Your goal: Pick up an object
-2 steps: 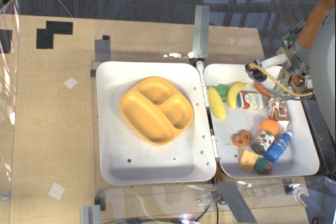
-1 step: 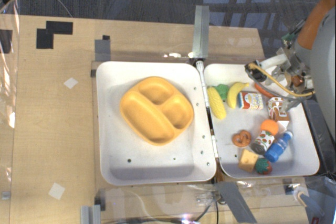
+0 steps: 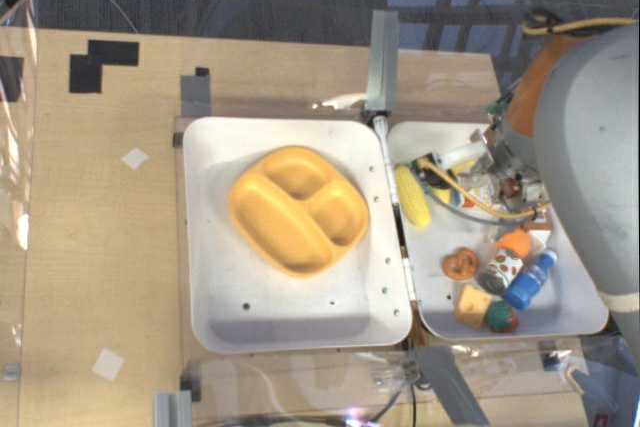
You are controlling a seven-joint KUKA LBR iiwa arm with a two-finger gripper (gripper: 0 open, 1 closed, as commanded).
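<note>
- Task status: judged as not completed. No object is seen between the fingers, and every item visible rests in a bin.
- Arm [image 3: 590, 185]: enters from 3 o'clock; its grey body covers the right edge of the right bin [image 3: 575, 320].
- Gripper [image 3: 505, 180]: positioned low over the upper part of the right bin, amid cables. Its state cannot be determined; the tip area is cluttered and partly hidden.
- Candidate object, corn cob [image 3: 411, 195]: lies along the right bin's left wall, at 9 o'clock from the gripper and near it. Long axis runs roughly 12 to 6 o'clock, lower end tilted slightly toward 5 o'clock.
- Other items, at 6 o'clock from the gripper: pretzel [image 3: 461, 264], blue bottle [image 3: 529, 280] with its cap toward 1 o'clock, yellow block [image 3: 472, 305], green-red ball [image 3: 501, 317].
- Left bin [image 3: 210, 315]: holds a yellow divided plate [image 3: 298, 209] at its centre.
- Remaining, by estimate: close on one item, then lift it.
</note>
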